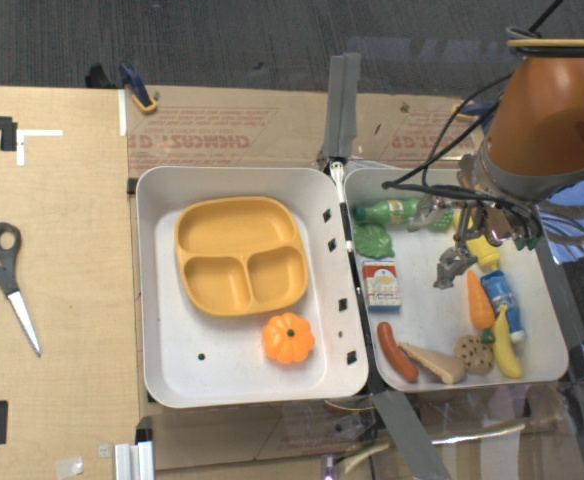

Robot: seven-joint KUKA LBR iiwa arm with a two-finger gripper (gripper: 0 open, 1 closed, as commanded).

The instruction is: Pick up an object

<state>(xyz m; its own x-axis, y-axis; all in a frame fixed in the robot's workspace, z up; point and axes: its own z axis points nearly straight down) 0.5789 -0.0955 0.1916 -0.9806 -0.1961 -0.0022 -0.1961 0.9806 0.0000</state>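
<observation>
My gripper hangs over the upper right part of the right bin, below the arm's orange band. Its fingers look spread apart, with nothing gripped between them. A yellow item lies in the bin just under it. Close by are an orange carrot, a blue tube and a banana. A green bottle, a green leafy piece and a small carton lie to the gripper's left. Along the near wall are a sausage, a bread wedge and a cookie.
The left bin holds a yellow divided plate and a small orange pumpkin. Scissors lie on the bench at far left. A grey divider bar stands between the bins at the back. Cables trail from the arm.
</observation>
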